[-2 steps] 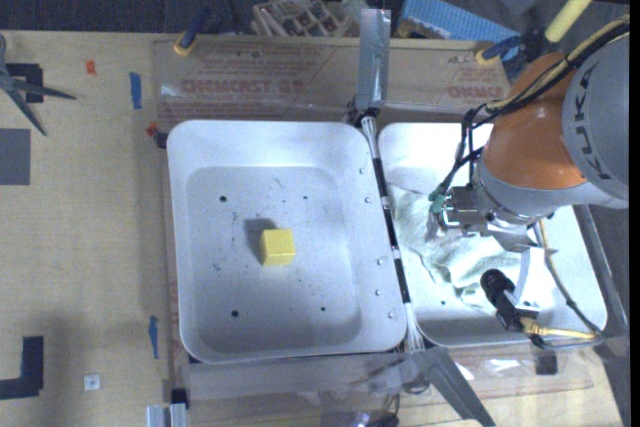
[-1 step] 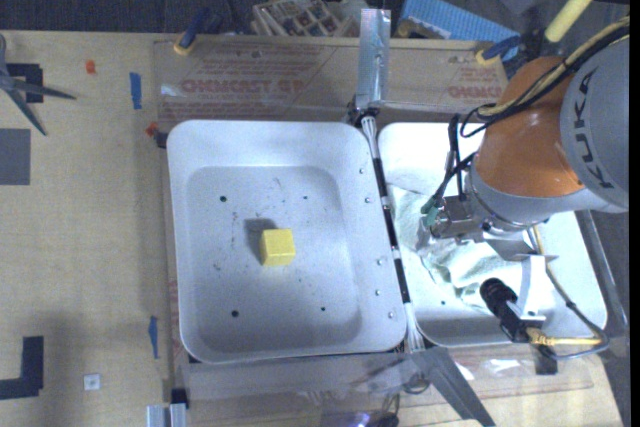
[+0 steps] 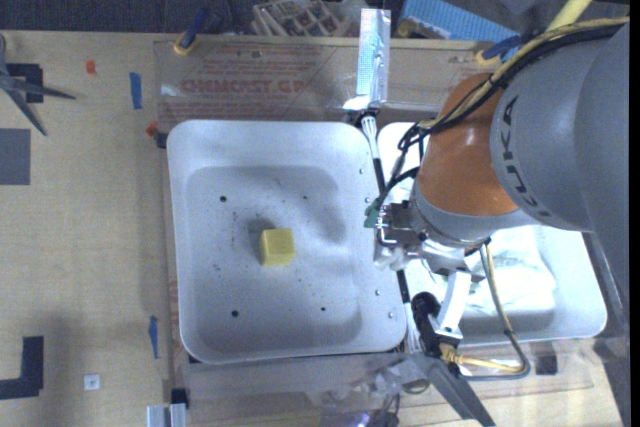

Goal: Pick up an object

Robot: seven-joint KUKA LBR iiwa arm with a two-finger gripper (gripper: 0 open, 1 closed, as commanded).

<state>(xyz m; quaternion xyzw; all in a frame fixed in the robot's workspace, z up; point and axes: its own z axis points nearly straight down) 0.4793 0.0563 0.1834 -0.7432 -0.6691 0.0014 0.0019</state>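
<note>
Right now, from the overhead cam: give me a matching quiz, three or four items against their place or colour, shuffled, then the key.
Items:
1. yellow block
2. orange band
3. blue tape strip
4. right bin

Descriptions:
A. on the wooden bench, left of the bins
B. lying in the left bin, near its middle
C. partly covered by the arm
D. wrapped round the arm above the wrist

Pairs: 1-B, 2-D, 3-A, 4-C

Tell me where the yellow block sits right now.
The yellow block lies alone near the middle of the left bin, well left of the arm over the bins' shared edge.
</note>
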